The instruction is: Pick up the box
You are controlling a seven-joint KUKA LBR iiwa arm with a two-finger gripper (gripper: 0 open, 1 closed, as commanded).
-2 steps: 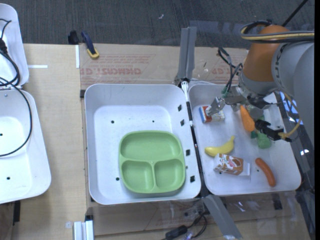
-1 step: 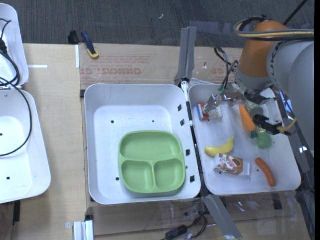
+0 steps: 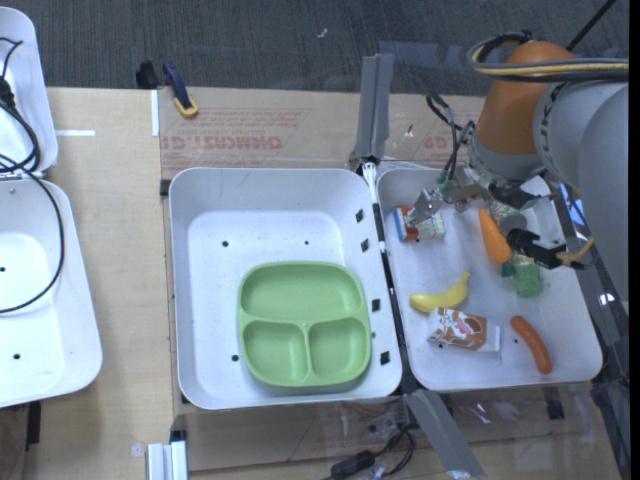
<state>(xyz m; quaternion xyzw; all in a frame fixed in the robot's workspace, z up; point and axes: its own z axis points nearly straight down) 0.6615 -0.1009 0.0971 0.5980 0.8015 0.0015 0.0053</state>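
Two white bins side by side on the bench. Left bin (image 3: 195, 268) holds a green divided plate (image 3: 303, 323), three compartments, lying flat toward the near side. Right bin (image 3: 580, 358) holds the clutter: a small box (image 3: 420, 224) with red, blue and white print at the far left corner; a banana (image 3: 442, 295) near the middle; a brown and white carton (image 3: 462, 330) lying flat just near of the banana; an orange carrot (image 3: 493, 236) toward the far right; a green item (image 3: 527, 277) just near of the carrot; a reddish sausage (image 3: 531, 343) at the near right. Arm (image 3: 560, 98) reaches in from the right, orange band above the wrist. Gripper (image 3: 436, 200) hangs over the far part of the right bin, right at the box's far edge. State of the jaws: cannot tell, cables and dark fittings crowd them. Box sits on the bin floor, not seen between them.
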